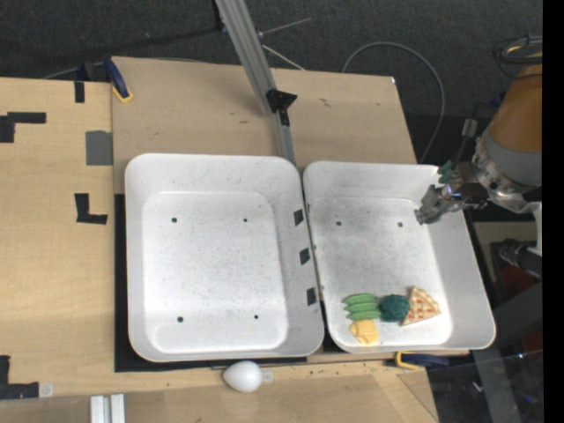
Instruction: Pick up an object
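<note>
Grey claw (432, 208): finger state cannot be determined. No pickup yet; pizza slice toy (421, 307) lies well below it, ungrasped.

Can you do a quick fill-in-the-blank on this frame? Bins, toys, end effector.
1. The toy food lies in the ____ bin.
2. The pizza slice lies to the ____ of the green broccoli in the camera view.
3. The end effector is near the right bin's ____ far corner.
4. The white egg lies ____ the bins, on the bench.

Missing words: right; right; right; outside
</note>
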